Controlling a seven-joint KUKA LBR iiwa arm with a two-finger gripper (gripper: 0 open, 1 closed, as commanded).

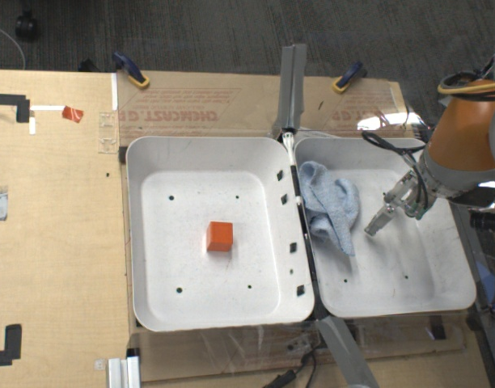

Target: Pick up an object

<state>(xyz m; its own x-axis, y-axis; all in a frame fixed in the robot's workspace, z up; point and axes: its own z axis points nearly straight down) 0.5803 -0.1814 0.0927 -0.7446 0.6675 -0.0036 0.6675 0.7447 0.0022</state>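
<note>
An orange-red cube (220,237) rests near the middle of the left bin (150,184). A crumpled light-blue cloth (330,206) lies against the left wall of the right bin (442,289). My gripper (383,212) hangs over the right bin, a short way to the right of the cloth, with its fingers pointing down and left. Nothing shows between the fingers. The arm's orange band (466,132) sits above it at the right edge.
A grey divider bar (293,95) runs between the bins at the back. Brown cardboard (199,107) lies behind the bins, held by blue and yellow clamps (131,69). A wooden board (45,217) with small markers covers the left side.
</note>
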